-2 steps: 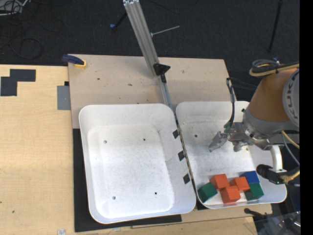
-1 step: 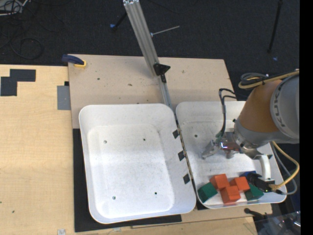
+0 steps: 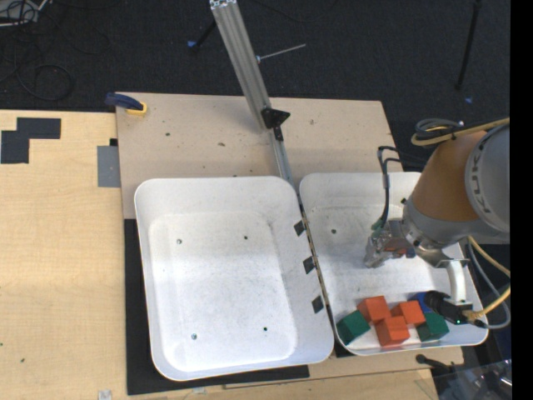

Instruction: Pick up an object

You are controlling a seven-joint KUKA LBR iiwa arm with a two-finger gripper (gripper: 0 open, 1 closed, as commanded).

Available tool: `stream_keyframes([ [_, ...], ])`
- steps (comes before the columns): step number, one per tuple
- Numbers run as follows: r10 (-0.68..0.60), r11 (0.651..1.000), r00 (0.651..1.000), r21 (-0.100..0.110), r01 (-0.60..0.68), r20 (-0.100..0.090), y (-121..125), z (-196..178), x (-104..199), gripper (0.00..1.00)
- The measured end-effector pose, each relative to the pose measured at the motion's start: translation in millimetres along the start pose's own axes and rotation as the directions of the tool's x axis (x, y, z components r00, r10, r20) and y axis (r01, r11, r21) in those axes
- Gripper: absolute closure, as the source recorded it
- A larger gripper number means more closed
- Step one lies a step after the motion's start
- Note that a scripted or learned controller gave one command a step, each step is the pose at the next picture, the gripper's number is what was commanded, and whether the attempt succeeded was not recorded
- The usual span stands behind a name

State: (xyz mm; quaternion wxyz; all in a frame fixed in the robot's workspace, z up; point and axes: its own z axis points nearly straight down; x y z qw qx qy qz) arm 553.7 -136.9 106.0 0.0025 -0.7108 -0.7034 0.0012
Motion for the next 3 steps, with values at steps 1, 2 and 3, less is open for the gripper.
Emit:
stream_keyframes([
  [1,0.000,1.000,1.000,-0.008,0.000,0.002,2,-60,-9,1.00],
  [2,-0.011,1.000,1.000,-0.008,0.011,0.002,2,-106,-1,1.00],
  [3,-0.011,1.000,1.000,-0.009,0.011,0.003,-3,-166,-7,1.00],
])
